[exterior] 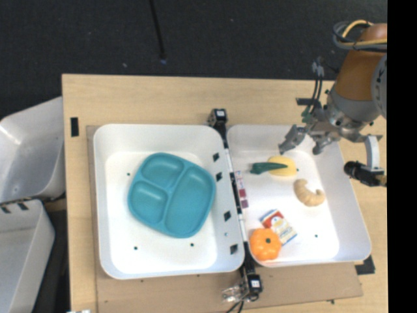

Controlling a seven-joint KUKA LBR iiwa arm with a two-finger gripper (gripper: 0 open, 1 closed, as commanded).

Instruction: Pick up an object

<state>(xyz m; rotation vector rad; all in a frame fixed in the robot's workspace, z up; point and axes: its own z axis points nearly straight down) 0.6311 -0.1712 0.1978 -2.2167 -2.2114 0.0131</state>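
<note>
Dark floor surrounds the pale wooden worktop (143,100), which carries two shallow white bins side by side. In the right bin (339,240) lie a yellow toy with a green stem (279,167), a croissant (309,193), a small carton (279,225) and an orange pumpkin (265,244). The left bin (111,246) holds a teal divided plate (172,194). The tool (307,137) hangs over the right bin's far edge, fingers spread apart, holding nothing. The yellow toy sits nearest; a good grasp would likely mean descending squarely over its body, straddling it rather than the thin stem, and closing only once low enough.
</note>
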